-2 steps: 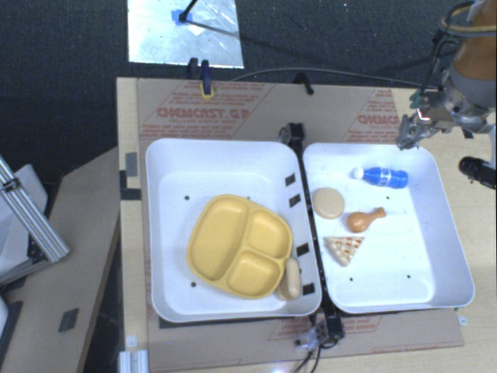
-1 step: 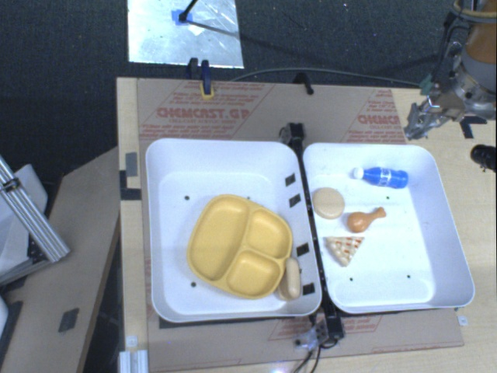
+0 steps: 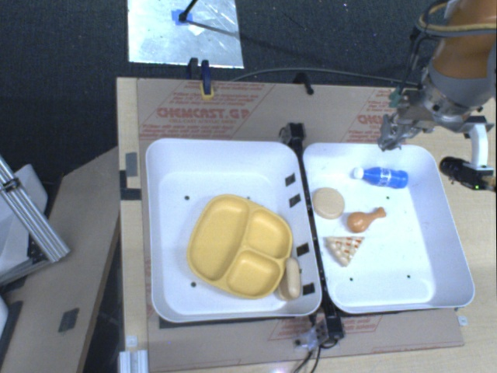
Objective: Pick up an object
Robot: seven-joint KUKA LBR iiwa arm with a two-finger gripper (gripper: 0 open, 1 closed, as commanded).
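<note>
The surface (image 3: 233, 103) carries 2 bins; the gripper (image 3: 388, 140), whose state I cannot tell, hangs near the blue bottle (image 3: 383, 177), probably lining up.

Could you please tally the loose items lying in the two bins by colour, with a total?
Yellow: 1, the divided tray
Blue: 1, the bottle
Tan or beige: 2, the round cookie and the bread roll
Orange-brown: 2, the drumstick and the pizza slice
Total: 6
</note>
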